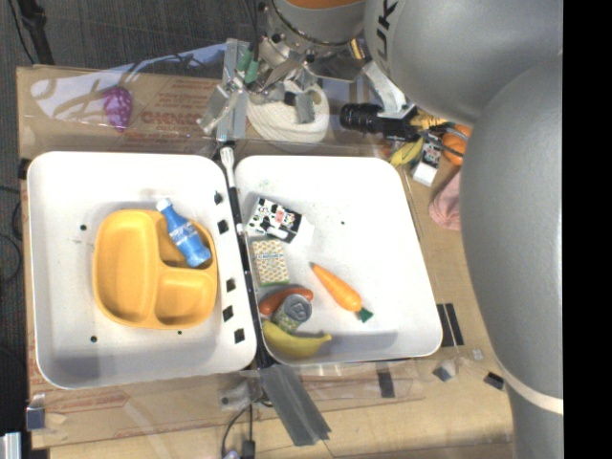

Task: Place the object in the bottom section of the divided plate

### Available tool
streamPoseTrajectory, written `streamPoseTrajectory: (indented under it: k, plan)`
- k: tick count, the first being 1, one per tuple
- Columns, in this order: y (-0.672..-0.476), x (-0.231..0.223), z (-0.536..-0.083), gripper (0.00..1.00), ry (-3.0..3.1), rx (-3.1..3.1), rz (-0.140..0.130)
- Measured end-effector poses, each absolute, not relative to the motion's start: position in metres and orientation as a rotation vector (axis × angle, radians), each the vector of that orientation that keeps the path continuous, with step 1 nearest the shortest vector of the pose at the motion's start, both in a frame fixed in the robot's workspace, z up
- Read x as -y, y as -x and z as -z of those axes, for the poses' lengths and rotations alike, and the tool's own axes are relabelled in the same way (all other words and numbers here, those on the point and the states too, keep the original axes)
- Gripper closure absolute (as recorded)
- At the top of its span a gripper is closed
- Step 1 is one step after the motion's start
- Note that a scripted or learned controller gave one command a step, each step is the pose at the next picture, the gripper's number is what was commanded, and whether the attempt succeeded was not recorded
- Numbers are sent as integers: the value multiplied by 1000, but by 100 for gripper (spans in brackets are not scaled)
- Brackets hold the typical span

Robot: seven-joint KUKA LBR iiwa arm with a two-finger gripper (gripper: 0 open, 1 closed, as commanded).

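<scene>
The plate (153,280) sits in the left bin (57,189). The bottle (185,234) lies tilted across its upper right section, long axis running up-left to down-right. The gripper (251,92) hangs beyond the bins' far edge, up-right of the bottle, holding nothing.

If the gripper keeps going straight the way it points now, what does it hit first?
Probably the bench strip behind the bins: the gripper points down near the top end of the divider, beside the white rope coil. Depth is unclear from this slanted view.
</scene>
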State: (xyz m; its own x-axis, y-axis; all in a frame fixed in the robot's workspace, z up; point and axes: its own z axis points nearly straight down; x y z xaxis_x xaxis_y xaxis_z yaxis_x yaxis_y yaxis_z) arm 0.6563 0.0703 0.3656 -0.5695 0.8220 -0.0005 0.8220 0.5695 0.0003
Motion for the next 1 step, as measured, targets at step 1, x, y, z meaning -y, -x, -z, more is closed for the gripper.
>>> streamPoseTrajectory:
  k: [1]
  plan:
    - [-656,-70,-366,0,-1457,-2783,0]
